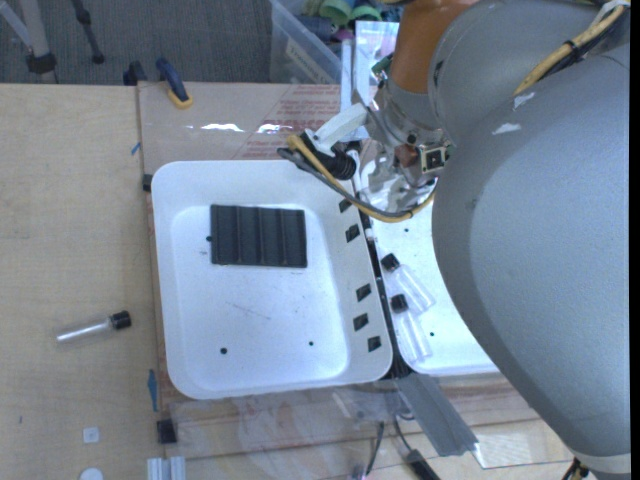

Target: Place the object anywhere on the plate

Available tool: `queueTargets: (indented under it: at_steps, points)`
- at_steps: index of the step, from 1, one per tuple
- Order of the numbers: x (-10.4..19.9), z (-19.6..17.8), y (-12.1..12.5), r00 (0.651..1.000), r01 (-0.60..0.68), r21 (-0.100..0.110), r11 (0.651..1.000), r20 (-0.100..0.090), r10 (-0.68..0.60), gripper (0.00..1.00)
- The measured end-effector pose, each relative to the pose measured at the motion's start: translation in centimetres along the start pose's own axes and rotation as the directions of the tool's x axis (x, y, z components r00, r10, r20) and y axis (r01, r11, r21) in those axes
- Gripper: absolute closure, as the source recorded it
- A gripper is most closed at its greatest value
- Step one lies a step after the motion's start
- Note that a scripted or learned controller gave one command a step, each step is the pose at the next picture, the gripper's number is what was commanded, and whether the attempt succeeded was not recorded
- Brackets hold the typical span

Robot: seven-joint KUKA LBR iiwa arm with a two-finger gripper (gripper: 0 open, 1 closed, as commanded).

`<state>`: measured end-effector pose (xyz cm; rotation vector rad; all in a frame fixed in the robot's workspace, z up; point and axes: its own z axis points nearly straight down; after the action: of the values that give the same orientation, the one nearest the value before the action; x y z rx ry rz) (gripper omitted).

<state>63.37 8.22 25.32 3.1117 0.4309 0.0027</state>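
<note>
A black ribbed rectangular plate (258, 236) lies flat in the upper part of the left white bin (165, 288). My gripper (385, 180) hangs over the divide between the two bins, at the top of the right bin (440, 343), to the right of the plate and apart from it. Cables and the wrist housing hide its tip. Below it in the right bin lies a clear tube with a black cap (410, 300). The arm's grey body hides most of that bin.
Another clear tube with a black cap (95, 326) lies on the wooden bench left of the bins. A plastic box of coloured items (320, 13) stands behind the bins. Black clips (362, 293) line the left bin's right rim.
</note>
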Motion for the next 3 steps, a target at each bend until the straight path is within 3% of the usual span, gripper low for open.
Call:
queueTargets:
  at_steps: [1,2,3]
  points:
    - [-4.1,2.7,-9.9,0.997,0.080,0.001,0.997,0.003,-0.080,1.00]
    - [-7.0,11.7,-16.6,0.998,-0.068,0.000,0.998,0.003,0.068,1.00]
    - [-5.6,4.2,-11.4,0.997,-0.075,-0.001,0.997,0.002,0.075,1.00]
